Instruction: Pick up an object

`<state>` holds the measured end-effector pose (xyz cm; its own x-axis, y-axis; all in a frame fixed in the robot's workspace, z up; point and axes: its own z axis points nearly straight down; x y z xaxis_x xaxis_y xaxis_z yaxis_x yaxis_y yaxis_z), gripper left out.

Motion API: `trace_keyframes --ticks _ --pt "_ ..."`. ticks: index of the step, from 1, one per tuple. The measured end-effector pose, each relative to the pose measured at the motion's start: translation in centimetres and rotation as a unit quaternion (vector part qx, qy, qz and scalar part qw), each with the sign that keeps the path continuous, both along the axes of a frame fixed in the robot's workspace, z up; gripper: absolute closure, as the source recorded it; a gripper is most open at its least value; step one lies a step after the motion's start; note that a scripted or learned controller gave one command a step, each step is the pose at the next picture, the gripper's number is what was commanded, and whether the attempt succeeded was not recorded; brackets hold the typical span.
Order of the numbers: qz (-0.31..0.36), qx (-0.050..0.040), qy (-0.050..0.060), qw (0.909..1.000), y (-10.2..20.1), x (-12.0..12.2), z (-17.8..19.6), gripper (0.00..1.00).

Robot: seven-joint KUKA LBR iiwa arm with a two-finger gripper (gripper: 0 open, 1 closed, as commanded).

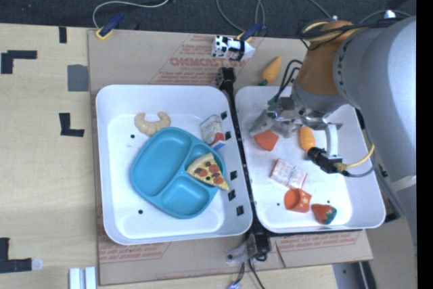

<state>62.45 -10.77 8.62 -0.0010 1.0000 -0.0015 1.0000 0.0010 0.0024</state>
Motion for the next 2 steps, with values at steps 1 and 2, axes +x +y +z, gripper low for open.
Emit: trace_keyframes --ticks 1,2 --pt "0.0 -0.0002 0.0 1.0 0.0 0.0 1.0 1.0" --pt "0.001 0.0012 0.0 1.0 3.4 -1.9 9.9 1.0"
